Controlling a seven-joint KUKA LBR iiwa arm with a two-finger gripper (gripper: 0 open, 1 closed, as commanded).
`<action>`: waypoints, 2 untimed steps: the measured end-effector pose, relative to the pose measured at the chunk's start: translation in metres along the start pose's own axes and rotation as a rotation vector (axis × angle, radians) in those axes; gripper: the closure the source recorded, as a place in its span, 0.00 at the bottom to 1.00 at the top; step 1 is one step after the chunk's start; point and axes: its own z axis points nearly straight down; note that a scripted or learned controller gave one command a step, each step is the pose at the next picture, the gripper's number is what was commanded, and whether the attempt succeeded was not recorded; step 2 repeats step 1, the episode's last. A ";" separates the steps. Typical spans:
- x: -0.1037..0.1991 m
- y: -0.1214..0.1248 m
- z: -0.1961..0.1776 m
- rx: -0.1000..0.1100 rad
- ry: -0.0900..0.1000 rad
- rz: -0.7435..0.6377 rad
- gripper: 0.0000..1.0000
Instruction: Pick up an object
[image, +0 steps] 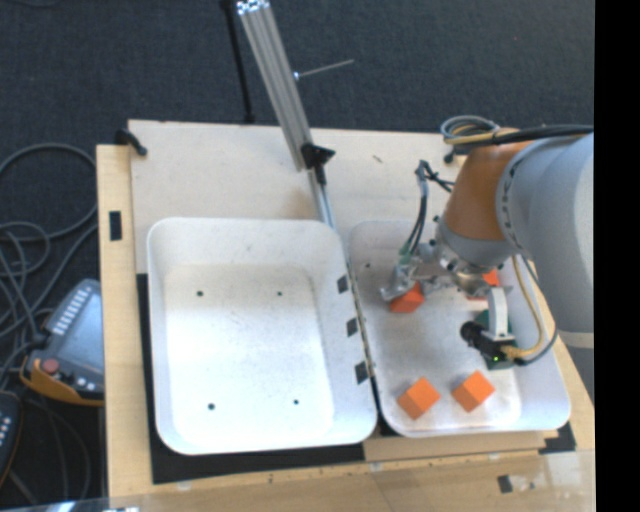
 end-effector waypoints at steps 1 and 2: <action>0.116 0.040 -0.092 -0.004 0.004 -0.006 1.00; 0.116 0.040 -0.092 -0.004 0.004 -0.006 1.00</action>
